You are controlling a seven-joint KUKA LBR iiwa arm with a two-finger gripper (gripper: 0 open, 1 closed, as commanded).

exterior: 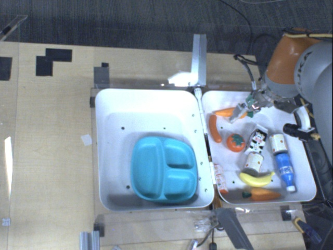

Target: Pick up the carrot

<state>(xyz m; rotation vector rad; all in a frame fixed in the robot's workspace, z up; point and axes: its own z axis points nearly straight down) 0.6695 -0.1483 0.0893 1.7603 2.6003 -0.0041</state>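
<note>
Carrot (pixel 224 112) lay near the right bin's (pixel 311 187) far-left corner, long axis running left-right, its right end just left of the gripper (pixel 243 112), whose spread fingers hovered empty.

This is a robotics lab or test cell. A pale wooden tabletop (pixel 47 155) carries two shallow white bins (pixel 106 155) fixed side by side in metal brackets (pixel 199 56). Black tape marks (pixel 52 60) sit at the upper left of the frame, loose cables (pixel 244 14) trail over dark carpet (pixel 104 9) along the top, and a grey industrial arm (pixel 307 72) enters at the upper right.
</note>
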